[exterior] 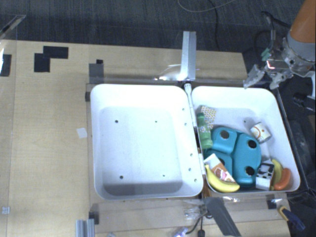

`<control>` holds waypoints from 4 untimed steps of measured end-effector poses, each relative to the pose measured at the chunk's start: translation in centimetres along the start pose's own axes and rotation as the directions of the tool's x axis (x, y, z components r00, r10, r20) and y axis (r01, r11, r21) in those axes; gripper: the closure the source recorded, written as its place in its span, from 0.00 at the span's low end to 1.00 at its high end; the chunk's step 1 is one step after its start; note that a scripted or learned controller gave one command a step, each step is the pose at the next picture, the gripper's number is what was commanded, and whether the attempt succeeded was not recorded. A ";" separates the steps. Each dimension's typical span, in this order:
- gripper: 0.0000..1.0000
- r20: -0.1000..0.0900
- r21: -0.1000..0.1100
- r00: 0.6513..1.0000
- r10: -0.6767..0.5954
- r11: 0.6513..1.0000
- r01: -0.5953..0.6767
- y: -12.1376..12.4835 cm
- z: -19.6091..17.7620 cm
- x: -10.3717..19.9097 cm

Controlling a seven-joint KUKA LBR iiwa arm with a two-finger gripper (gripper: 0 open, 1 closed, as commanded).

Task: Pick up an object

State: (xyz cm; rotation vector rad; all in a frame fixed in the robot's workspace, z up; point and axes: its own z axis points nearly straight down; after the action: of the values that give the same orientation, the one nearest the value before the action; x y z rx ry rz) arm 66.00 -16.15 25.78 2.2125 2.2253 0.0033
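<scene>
Jaws: the gripper [265,76] hangs above the far right corner of the right bin [232,100]; its two pale fingers [253,77] are spread apart with nothing between them.
Arm: grey, with an orange band [303,19] above the wrist, entering from the right.
Banana [220,180]: yellow, curved, lying well below and left of the jaws in the near part of the right bin; its long axis runs from upper left to lower right, tips turned up.
Blue object [240,153]: smooth teal plastic with dark round holes, between the banana and the jaws, in the bin's middle.
Small can [260,132]: white and brown cylinder, lying on its side, the nearest thing below the jaws.
Near right corner: a black-and-white patterned block [265,175] beside a yellow and an orange-red rounded piece [282,179].
Green item [204,135]: against the bin's left wall, a dotted packet [208,113] just beyond it.
Left bin [138,137]: shallow white plastic with rounded corners, far left of the jaws.
Counter [44,132]: pale wood-toned panel with black marks at its far left.
Floor [123,4]: dark carpet beyond, a thin cable [207,4] looping over it.
</scene>
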 end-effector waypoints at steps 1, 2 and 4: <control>0.00 0.000 0.001 0.901 0.435 0.901 -0.435 1.0 1.0 8.2; 0.00 -0.001 0.001 0.977 0.211 0.977 -0.211 -3.1 6.6 12.8; 0.00 -0.002 0.000 0.995 0.104 0.995 -0.104 1.0 7.2 22.1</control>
State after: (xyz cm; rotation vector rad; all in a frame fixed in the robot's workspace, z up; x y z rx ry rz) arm 66.93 5.90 18.58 2.3259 2.1080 0.0061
